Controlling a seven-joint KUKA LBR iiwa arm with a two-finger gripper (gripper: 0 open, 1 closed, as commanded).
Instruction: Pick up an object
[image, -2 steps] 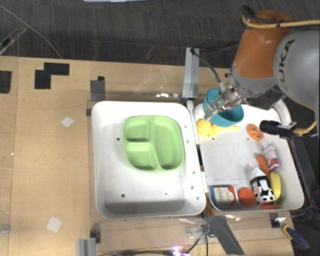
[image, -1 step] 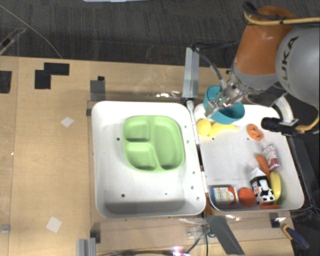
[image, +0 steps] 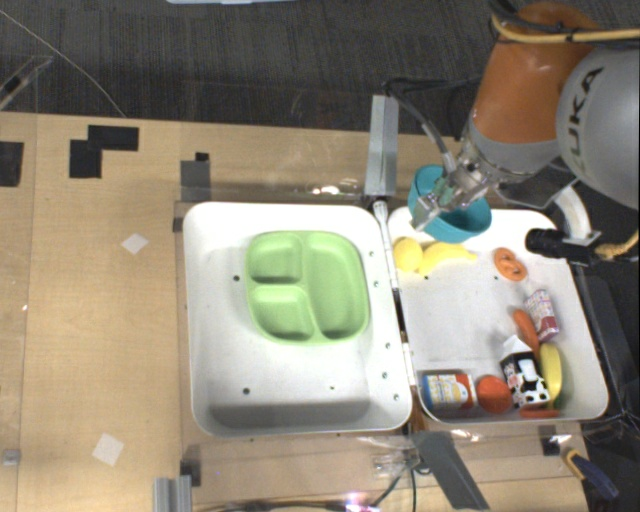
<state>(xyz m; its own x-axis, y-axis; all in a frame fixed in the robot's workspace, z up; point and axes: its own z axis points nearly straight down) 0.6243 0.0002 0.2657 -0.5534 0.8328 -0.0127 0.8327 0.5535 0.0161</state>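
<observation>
Right now the gripper (image: 440, 203) sits in the upper right, jaws pinching the teal cup (image: 458, 208) by its near rim.

A divided tray (image: 304, 286) lies in the left bin (image: 215, 390); small items cluster along the right bin's (image: 450, 310) near and far edges

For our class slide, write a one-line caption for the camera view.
Pincer at a teal cup in the right bin; green divided tray in the left bin.
</observation>
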